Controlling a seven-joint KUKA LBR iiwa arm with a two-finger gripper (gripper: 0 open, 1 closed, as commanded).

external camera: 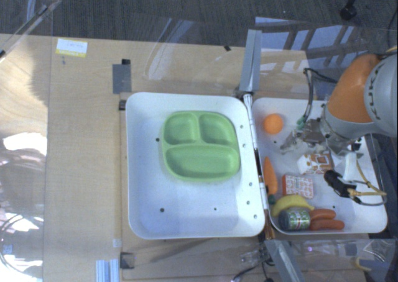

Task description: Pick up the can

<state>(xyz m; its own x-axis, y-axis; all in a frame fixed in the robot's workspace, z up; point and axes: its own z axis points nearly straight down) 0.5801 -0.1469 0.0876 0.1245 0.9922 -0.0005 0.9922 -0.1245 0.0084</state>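
Two white bins sit side by side; the can [298, 218] lies at the right bin's [373, 225] near edge, beside a banana [290, 202]. Well apart from it, the gripper [297, 140] hangs near an orange [273, 123]; whether it is spread or pressed together I cannot tell.

Arm [373, 97]: grey casing, broad orange band above wrist, rounded housing. Wrist end: bare metal gripper [297, 139] hardware, silvery. Thin black cable loops along wrist; black connector with yellow-orange leads trails beneath.

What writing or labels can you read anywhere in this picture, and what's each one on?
No text is readable.
Yellow sticker on the bench: print too small.
Can label: blurred.
Red patterned packet: pattern, no legible words.
White carton: red marks, unreadable.
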